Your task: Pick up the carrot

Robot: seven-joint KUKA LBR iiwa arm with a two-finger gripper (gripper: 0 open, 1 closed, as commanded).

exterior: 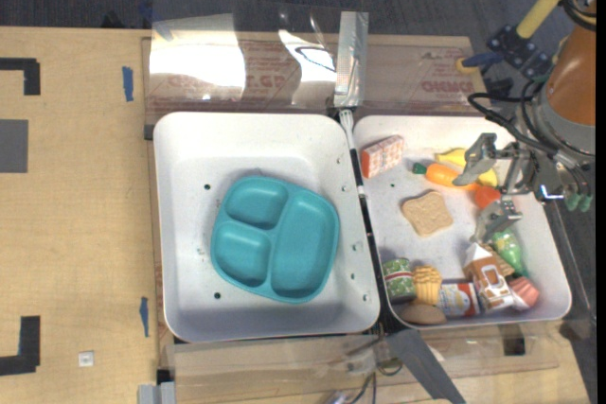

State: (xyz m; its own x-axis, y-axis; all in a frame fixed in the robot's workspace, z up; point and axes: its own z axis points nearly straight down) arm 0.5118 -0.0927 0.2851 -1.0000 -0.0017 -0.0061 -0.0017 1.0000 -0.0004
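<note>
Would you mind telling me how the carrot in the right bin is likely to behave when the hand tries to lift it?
The carrot looks like smooth, glossy toy plastic, so it is probably stiff, light and somewhat slippery. Its rounded, tapered body lies flat on the right bin, so a nudge may well roll it. A yellow toy sits right beside it, so the hand could knock that too.

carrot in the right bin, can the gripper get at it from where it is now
Probably yes. The carrot lies exposed on the right bin floor, nothing on top, and the gripper hangs just beside it, though a yellow toy crowds it.
</note>
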